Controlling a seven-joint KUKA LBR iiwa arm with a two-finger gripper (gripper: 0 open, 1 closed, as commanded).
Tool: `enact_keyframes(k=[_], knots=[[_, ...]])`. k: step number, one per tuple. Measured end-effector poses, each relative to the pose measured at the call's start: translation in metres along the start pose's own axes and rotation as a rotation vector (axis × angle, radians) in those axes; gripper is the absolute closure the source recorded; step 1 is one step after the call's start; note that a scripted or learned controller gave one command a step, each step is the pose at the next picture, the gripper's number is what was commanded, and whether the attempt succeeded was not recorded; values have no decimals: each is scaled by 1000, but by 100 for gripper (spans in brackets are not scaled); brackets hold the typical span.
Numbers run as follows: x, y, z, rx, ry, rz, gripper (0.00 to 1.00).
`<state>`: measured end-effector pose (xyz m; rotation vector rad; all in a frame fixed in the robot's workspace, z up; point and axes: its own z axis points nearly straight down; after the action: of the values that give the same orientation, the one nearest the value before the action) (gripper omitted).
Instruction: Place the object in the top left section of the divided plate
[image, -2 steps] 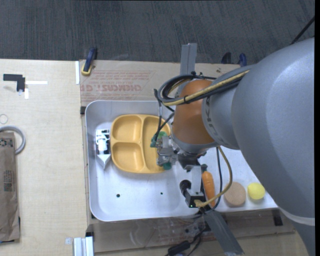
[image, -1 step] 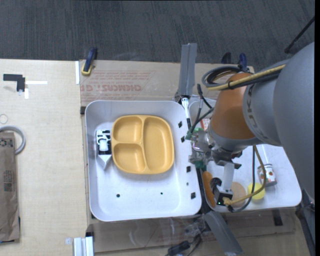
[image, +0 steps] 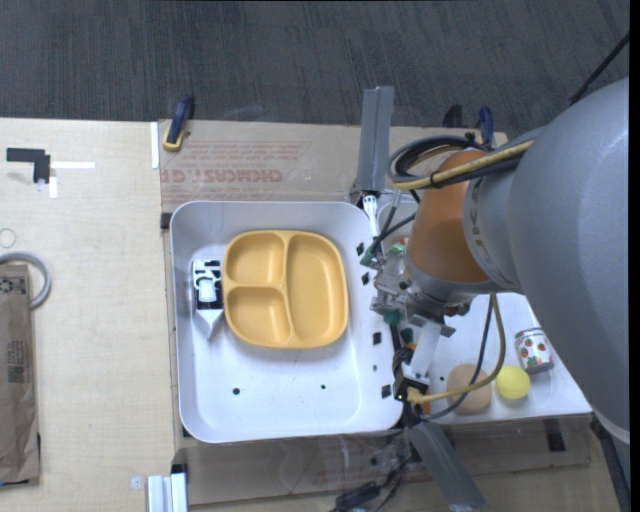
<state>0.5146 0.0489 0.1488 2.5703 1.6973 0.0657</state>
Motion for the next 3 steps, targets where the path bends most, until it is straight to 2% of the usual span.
enact_keyframes(k=[1,2,3], knots=[[-25,19,-41,77,-8,56,100],[15,-44,-45,79,-8,47,100],[104,-72,30,75,-13,202,100]])
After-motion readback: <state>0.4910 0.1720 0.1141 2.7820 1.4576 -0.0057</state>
